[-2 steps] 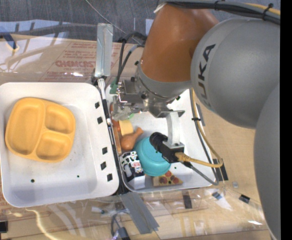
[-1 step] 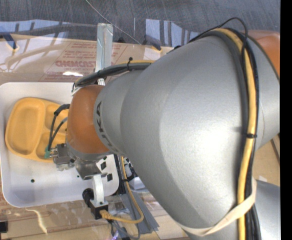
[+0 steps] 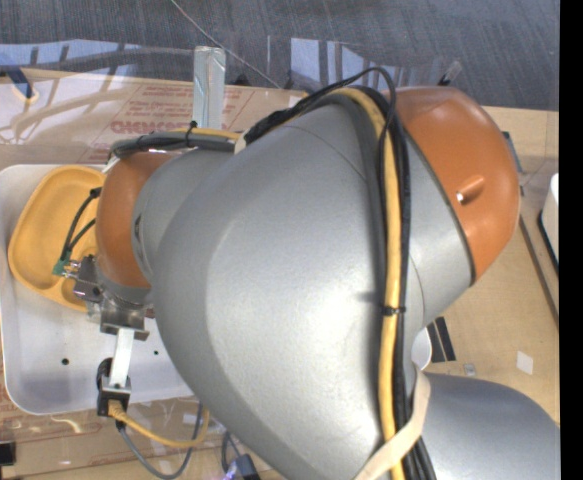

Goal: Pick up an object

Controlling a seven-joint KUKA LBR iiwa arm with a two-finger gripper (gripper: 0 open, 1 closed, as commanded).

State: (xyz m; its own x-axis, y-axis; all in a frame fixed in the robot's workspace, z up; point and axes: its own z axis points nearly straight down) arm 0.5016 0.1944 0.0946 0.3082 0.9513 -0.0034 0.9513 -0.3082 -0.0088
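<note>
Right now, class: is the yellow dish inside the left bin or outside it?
Inside. The yellow dish lies within the white rim of the left bin, against its upper left corner, partly hidden by the arm.

Yellow bowl-like object (image 3: 46,230), smooth plastic look, concave side facing up, tilted. Lies at the upper left of the frame in the left white bin (image 3: 31,368), against its upper-left corner. Right part hidden behind the arm.

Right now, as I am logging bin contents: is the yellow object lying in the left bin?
Yes, the yellow object lies in the left bin, beside the arm's wrist.
</note>
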